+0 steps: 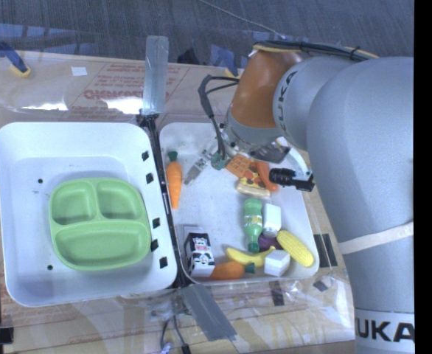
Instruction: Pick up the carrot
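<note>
Brightness: even and fairly bright, with a cool bluish cast.
Glare: a white patch of reflected light lies on the clear plastic sheet (91, 102) behind the left bin (9, 198).
Shadows: soft and short; the arm (349, 146) darkens the near corner of the right bin (201, 220).
Sharpness: soft throughout, small toys smeared, with low resolution.
Highlights: the bin walls look nearly washed out.
</note>
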Tool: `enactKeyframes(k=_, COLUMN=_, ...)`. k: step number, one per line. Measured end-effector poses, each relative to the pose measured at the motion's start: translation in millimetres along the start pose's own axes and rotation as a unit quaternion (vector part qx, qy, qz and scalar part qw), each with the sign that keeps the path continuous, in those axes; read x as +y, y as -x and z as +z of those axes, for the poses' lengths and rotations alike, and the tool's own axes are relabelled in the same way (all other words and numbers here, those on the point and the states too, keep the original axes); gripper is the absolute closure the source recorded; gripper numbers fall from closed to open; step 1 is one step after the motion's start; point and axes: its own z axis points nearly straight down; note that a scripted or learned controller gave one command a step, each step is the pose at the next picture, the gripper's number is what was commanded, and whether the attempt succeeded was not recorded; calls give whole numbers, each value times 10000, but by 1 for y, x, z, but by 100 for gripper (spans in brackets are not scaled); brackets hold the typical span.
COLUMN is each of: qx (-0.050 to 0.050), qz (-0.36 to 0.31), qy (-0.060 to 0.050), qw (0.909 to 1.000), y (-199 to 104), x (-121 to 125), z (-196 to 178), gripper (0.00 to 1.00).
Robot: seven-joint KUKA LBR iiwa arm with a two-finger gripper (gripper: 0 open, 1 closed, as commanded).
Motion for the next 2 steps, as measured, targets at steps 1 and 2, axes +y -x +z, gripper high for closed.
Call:
enactKeyframes(k=1, qx=1, qz=-38, qy=17, qw=10000, y=-1, x=3, z=-11, gripper=100)
enactKeyframes(k=2, qx=28, qz=831, qy=49, qw=9965, y=-96, x=42, z=-103, gripper=100)
